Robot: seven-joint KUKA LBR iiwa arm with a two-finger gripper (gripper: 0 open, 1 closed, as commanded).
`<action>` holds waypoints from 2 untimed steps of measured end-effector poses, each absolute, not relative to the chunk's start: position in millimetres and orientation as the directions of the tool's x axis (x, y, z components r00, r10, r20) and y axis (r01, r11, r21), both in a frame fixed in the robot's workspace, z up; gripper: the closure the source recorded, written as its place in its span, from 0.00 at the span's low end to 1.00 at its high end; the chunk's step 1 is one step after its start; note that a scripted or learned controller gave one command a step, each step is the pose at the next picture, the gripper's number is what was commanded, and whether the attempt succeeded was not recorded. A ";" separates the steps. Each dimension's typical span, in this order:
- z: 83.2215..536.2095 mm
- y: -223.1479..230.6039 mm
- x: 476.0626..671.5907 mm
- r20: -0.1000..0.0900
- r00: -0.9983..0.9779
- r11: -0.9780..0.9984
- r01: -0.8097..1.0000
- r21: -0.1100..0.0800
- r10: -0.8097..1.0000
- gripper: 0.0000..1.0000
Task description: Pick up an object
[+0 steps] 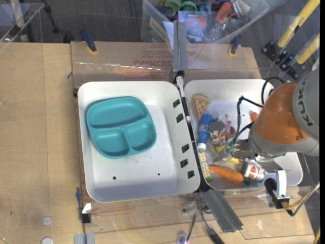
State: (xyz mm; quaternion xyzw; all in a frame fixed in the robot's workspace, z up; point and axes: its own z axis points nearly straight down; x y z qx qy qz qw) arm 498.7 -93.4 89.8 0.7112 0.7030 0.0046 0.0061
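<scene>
The right bin (pixel 254 88) holds a pile of small items. Among them are a tan waffle-like slice (pixel 200 104), a blue bottle (pixel 204 126), a small printed carton (pixel 219 131), an orange carrot (pixel 227 174) and a red-and-white can (pixel 254 172). The arm's orange band (pixel 279 118) hangs over the bin's right half. My gripper (pixel 237 150) points down and left into the pile, just above the carrot and beside the can. Its tip is lost among the cluttered items.
The left bin (pixel 167 172) carries a teal divided plate (pixel 121 126) in its upper left part. A black-marked divider (pixel 185 136) separates the two bins. A clear tub of toys (pixel 203 6) stands behind the bins. Wooden bench spreads to the left.
</scene>
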 end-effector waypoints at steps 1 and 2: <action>99.1 -95.6 498.7 -0.005 0.016 -0.016 1.000 0.016 1.000 1.00; 183.7 -18.4 502.4 0.000 0.111 -0.111 0.994 -0.002 0.994 1.00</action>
